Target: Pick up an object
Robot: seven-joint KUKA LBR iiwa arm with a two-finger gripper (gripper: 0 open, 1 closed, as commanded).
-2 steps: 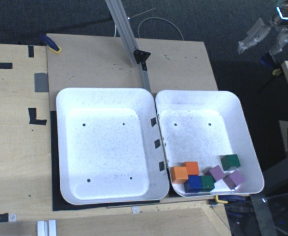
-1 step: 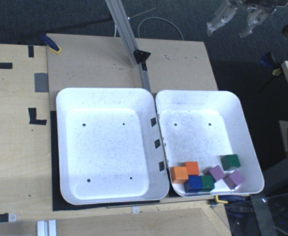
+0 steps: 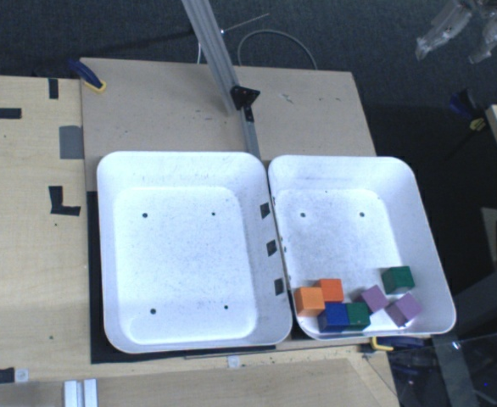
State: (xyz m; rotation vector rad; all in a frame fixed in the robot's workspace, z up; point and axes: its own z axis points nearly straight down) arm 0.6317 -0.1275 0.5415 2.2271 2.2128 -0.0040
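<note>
Several small blocks lie bunched in the near corner of the right bin [image 3: 401, 185]. Two orange blocks [image 3: 309, 299] [image 3: 331, 289] sit side by side, with a blue block [image 3: 336, 315] and a green block [image 3: 358, 315] just in front of them. A purple block [image 3: 373, 297], a dark green block [image 3: 397, 278] and another purple block [image 3: 404, 309] lie further right. My gripper [image 3: 449, 27] is a pale blurred shape at the top right, far beyond the bins and off the bench, with nothing seen in it.
The left bin [image 3: 113, 185] stands against the right one on the wooden bench. A slanted metal bar [image 3: 210, 36] with a black clamp [image 3: 245, 97] ends at the bins' far seam. A thin wire loop [image 3: 276, 45] lies behind.
</note>
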